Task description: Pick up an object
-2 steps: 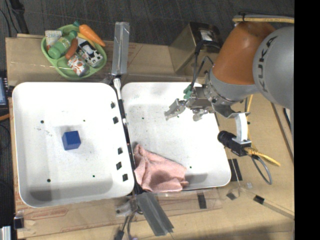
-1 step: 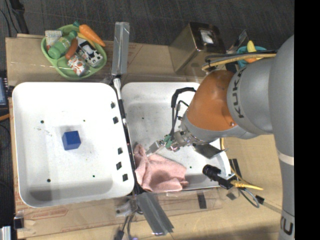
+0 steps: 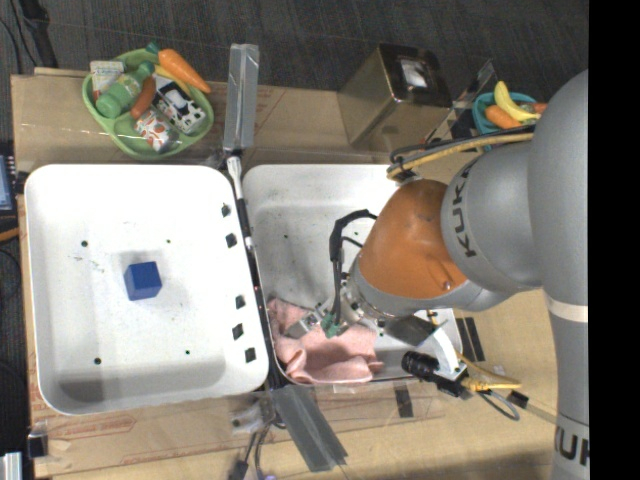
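Resting in two bins: one blue cube, one pink cloth, claw state unclear

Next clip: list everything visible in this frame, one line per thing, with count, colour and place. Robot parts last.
bins: 2, white, side by side on the bench
block: 1, blue, in the left bin, near its middle
cloth: 1, pink, crumpled in the right bin's near corner
bowl: 1, green, on the bench beyond the left bin, holding toy food including a carrot
box: 1, tan, on the bench beyond the right bin
arm: 1, grey with an orange band, reaching in from the right over the right bin
gripper: 1, down at the cloth; finger state unclear
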Motion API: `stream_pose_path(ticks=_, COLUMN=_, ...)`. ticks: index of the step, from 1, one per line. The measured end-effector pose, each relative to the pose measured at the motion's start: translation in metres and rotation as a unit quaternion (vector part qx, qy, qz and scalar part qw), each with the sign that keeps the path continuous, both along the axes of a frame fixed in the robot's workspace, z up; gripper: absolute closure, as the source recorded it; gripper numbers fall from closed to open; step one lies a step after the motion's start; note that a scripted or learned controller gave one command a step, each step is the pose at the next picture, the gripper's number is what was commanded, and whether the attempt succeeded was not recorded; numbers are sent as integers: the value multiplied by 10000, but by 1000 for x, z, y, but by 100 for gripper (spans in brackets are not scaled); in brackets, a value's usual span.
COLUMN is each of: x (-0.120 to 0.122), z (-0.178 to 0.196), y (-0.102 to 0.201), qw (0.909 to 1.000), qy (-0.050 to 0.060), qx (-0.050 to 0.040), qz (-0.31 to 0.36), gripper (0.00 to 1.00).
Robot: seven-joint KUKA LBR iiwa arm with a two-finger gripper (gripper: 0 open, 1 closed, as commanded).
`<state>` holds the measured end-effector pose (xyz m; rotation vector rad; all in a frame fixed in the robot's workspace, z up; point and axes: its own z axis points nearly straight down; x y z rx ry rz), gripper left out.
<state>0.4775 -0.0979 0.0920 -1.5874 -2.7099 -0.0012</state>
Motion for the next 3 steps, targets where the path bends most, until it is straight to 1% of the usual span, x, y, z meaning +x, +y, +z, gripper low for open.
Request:
stream_pose_path(ticks=1, x=-1, z=54, y=-60, qw=9984, qy=4, qx=-5, qz=-561, gripper=0)
stream_pose_path(ticks=2, x=0, z=98, y=-28, qw=9948, qy=-2, qx=-10, qz=-1017, gripper=0)
stream_pose_path(ticks=3, x=28, z=121, y=-76, qw=9977, qy=-2, qx=-8, qz=-675, gripper=0)
